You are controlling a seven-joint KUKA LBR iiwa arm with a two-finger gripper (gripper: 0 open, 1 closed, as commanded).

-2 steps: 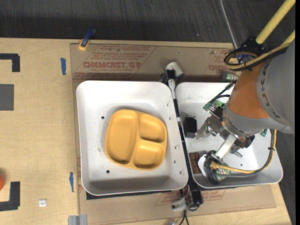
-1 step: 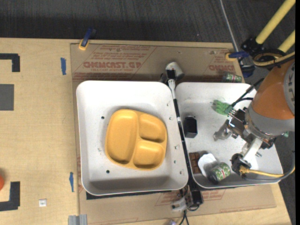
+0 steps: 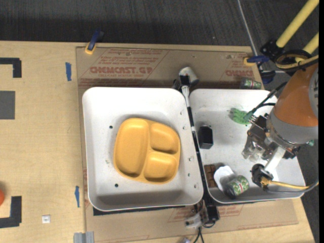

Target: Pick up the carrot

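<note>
A small green leafy piece (image 3: 239,116) lies in the far middle of the right bin (image 3: 223,97). It looks like a carrot's top, and the arm hides whatever lies to its right. My gripper (image 3: 253,148) hangs low over the right half of that bin, just near and right of the green piece. The grey arm with its orange band (image 3: 298,103) rises behind the gripper. I cannot make out anything held in it.
The left bin (image 3: 96,135) holds a yellow divided plate (image 3: 147,149). In the right bin lie a black block (image 3: 205,136), a green and white can (image 3: 234,183) and a brown bar (image 3: 210,176). A yellow cable (image 3: 288,187) runs along that bin's near right edge.
</note>
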